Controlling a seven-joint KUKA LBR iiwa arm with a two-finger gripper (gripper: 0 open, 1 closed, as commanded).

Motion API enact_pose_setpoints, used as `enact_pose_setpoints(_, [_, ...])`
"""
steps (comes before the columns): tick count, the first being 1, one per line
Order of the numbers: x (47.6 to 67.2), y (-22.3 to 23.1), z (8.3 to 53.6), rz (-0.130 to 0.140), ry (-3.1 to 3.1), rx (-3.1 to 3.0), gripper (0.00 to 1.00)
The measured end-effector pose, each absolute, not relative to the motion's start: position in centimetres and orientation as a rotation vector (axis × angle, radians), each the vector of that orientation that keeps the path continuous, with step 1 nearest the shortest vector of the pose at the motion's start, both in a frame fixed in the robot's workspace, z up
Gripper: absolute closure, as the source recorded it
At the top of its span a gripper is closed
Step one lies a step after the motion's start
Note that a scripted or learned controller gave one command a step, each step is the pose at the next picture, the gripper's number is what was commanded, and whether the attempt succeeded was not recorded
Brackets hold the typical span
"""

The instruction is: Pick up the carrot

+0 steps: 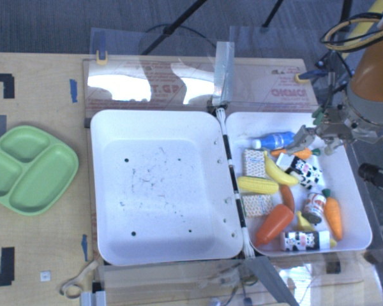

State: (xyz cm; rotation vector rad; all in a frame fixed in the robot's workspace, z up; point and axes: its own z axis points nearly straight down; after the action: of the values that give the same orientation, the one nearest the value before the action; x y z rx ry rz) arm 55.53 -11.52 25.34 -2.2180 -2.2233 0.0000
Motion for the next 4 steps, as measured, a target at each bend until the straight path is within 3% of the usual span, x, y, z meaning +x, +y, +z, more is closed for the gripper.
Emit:
enact_pose_setpoints(1, [54.7,-15.5,16.4,0.001,-2.089,-2.344,0.00])
enact_pose_setpoints(2, [52.0,-21.7,13.0,-0.003,-2.198,-2.235,0.00])
enact_pose_setpoints(3, [49.0,-21.1,9.3,-0.019,-2.226,-2.202,0.00])
enact_pose_setpoints(4, [49.2,-21.2,10.3,-0.022,-2.228,-2.208,1.00])
